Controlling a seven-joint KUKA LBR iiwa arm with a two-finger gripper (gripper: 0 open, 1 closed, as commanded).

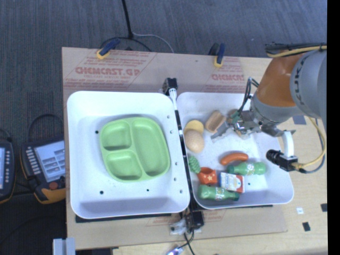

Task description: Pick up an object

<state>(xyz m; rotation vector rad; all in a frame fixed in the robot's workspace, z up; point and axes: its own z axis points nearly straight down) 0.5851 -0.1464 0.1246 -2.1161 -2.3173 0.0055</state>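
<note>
In the right bin (pixel 276 195), toy foods lie in a loose cluster: a tan bread-like roll (pixel 214 120) near the top, a yellow lemon shape (pixel 194 126) touching a pale smooth egg (pixel 194 141) below it, an orange sausage (pixel 234 158), a green bottle (pixel 247 168) on its side, a small carton (pixel 231 182), an orange-red piece (pixel 207 176) and a green packet (pixel 218 194) along the bottom. Labels on these are too small to read. The gripper (pixel 226 130) hangs just right of the roll and above the sausage; one thin grey finger (pixel 219 134) slants toward the egg, and nothing shows between the fingers, but whether they are spread or pressed together cannot be told. The grey arm (pixel 297 86) hides the bin's upper right corner. The left bin (pixel 79 158) holds a glossy green divided plate (pixel 135 147)
</note>
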